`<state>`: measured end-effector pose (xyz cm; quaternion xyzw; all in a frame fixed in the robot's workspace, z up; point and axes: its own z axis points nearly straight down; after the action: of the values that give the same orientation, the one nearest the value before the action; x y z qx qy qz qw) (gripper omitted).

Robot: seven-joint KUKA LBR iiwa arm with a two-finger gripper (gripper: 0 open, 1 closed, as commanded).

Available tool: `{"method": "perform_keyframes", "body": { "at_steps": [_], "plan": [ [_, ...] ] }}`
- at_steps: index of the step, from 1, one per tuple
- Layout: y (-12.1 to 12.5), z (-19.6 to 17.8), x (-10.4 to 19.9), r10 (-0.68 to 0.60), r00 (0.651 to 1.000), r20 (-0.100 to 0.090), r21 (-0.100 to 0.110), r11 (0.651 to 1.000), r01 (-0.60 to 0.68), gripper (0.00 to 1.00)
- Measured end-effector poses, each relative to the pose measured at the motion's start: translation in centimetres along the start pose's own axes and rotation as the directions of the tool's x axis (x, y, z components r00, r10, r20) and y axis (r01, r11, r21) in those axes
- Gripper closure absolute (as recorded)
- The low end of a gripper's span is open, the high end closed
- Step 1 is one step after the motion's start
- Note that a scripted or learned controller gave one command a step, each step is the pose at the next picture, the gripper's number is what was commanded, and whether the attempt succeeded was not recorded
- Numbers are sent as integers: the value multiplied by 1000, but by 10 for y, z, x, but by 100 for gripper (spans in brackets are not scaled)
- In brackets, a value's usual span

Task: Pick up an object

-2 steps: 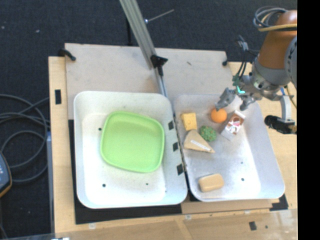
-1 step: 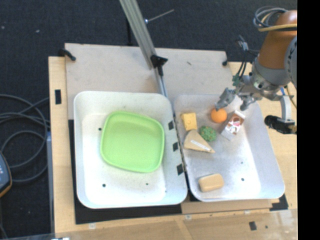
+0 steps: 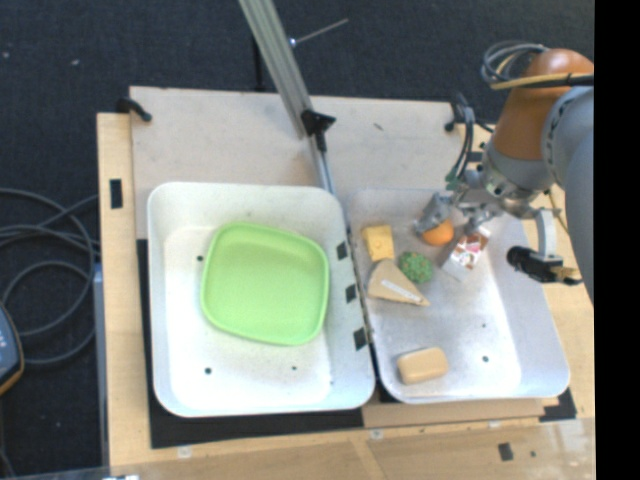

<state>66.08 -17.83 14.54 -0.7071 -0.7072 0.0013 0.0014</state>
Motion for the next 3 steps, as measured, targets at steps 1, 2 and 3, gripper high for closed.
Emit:
{"method": "perform_keyframes", "body": {
  "at_steps": [1, 2, 3],
  "plan": [
    [2, 22, 0, 0, 1000, 1, -8, 1000, 0, 0],
    [1, 13, -1, 0, 1000, 1, -6, 1000, 0, 100],
    [2, -30, -1, 0, 1000, 1, -9, 1000, 0, 100]
  ]
}}
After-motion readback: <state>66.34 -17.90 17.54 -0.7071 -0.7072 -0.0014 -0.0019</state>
